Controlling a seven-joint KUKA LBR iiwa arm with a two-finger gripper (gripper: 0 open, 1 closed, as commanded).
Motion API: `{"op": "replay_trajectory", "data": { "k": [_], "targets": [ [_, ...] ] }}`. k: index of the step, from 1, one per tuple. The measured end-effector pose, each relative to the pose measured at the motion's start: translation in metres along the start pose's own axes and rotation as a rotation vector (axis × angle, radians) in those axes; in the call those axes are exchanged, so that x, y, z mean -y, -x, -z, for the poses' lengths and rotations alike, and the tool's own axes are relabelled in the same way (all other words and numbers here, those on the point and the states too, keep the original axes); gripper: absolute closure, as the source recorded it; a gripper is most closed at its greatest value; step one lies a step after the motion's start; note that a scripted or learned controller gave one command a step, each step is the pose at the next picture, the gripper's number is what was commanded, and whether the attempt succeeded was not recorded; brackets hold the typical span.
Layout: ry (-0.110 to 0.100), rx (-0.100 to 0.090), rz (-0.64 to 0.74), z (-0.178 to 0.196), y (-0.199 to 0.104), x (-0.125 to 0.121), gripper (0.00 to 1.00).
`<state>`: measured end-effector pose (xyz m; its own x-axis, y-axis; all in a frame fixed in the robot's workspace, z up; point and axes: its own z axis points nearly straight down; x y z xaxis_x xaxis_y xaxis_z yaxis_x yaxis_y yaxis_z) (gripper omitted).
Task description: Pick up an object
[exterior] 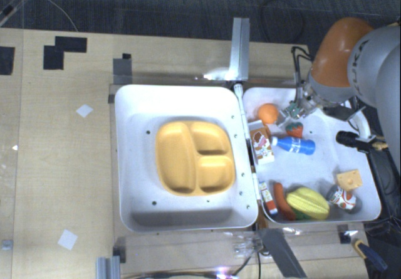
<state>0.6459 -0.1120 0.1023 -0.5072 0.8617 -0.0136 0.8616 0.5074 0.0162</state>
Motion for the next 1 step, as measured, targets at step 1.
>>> {"op": "replay_trajectory", "data": {
  "k": [1],
  "targets": [
    [-0.013,-0.01,-0.199,0.0054,-0.0427,0.037,1.0]
  ]
}}
